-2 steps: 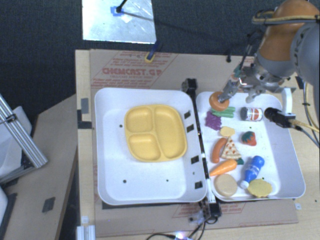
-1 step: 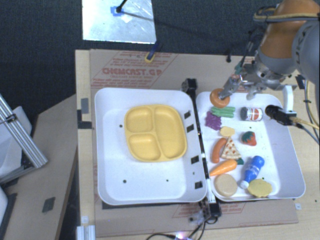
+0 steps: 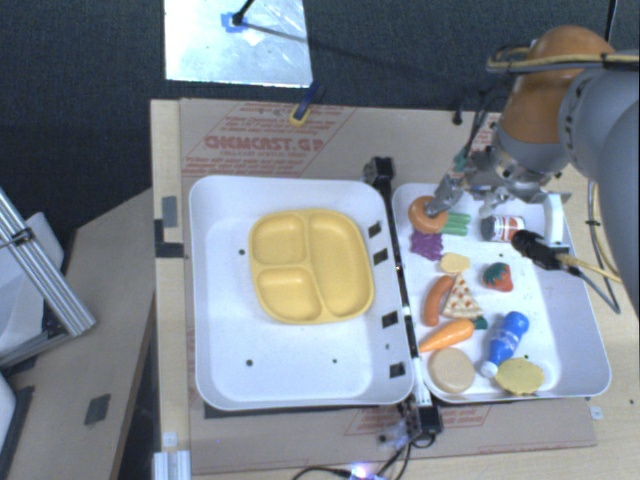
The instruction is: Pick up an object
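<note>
Dark carpet bg; pale worktop (image 3: 166,173) w/ a printed cardboard sheet (image 3: 262,140) under two white bins. Shiny foil square (image 3: 238,28) lies on the carpet beyond, top of view.

Tool (image 3: 441,200) is low over the far-left corner of the right bin (image 3: 586,356), tip right at an orange disc (image 3: 430,215), looks touching or just above. Can't tell if tool is open or closed, and can't tell if it grips anything. Arm (image 3: 560,98) comes in from upper right.

Around the disc: green piece (image 3: 458,224) just beside it on the right, purple grapes (image 3: 427,245) touching its near side. Small can (image 3: 503,229) a bit further right. Then small yellow piece (image 3: 455,263) and red fruit (image 3: 499,276) mid-bin. Nearer: sausage (image 3: 437,299) and pizza slice (image 3: 461,298) side by side, carrot (image 3: 447,335) just below them, blue bottle (image 3: 507,336) to its right. Front edge: beige round biscuit (image 3: 451,370) and yellow lemon-like piece (image 3: 520,375).

Left bin (image 3: 220,373) holds one yellow divided plate (image 3: 305,265), approx centre, well apart from the tool.
</note>
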You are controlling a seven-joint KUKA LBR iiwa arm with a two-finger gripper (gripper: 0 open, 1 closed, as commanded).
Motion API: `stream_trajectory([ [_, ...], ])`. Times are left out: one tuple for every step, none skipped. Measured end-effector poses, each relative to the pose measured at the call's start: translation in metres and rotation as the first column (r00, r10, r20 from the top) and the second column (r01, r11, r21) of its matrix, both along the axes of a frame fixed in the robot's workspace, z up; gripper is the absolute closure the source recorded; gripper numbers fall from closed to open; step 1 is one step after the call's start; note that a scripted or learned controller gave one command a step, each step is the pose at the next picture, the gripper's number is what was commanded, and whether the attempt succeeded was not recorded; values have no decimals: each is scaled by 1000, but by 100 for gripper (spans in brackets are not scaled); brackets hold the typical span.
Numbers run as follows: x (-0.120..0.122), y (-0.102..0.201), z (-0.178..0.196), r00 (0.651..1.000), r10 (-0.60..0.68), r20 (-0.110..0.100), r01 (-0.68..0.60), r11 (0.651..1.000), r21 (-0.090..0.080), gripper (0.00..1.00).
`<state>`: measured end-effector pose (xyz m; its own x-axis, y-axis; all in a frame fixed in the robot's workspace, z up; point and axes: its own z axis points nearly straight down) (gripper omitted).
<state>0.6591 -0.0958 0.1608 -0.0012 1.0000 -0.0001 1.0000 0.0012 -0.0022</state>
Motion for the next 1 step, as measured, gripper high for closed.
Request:
stream_trajectory([
  [1,2,-58,1000,2,0,-2,1000,-8,0],
])
